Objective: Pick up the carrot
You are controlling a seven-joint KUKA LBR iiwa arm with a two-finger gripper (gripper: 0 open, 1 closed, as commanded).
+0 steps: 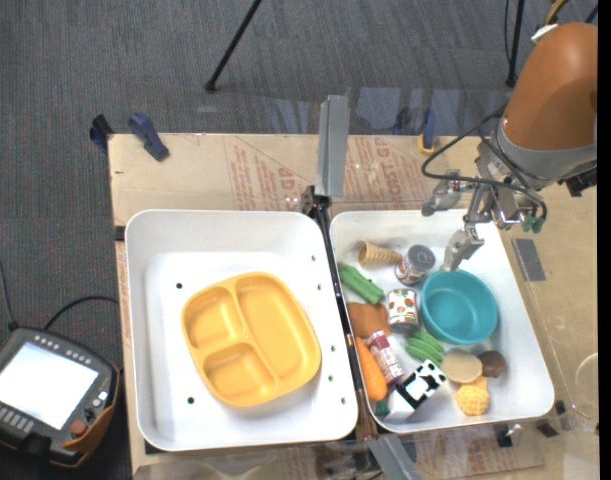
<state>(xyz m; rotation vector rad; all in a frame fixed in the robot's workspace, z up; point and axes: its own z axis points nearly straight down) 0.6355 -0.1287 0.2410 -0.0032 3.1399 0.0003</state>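
Observation:
The carrot [371,370] is a long orange piece lying along the left wall of the right bin [530,353], near its front, with a small red-labelled bottle [387,356] against its right side. My gripper [463,251] hangs over the back of the right bin, just behind the teal bowl [458,306]. It is well to the right of and behind the carrot, and nothing is seen in it.
The right bin is crowded: a cone [380,254], two small cans [417,263], green vegetables [360,284], a brown-orange piece [366,318], a black-and-white block [422,383], corn [472,399]. A yellow divided plate [250,338] lies in the left bin [155,268].

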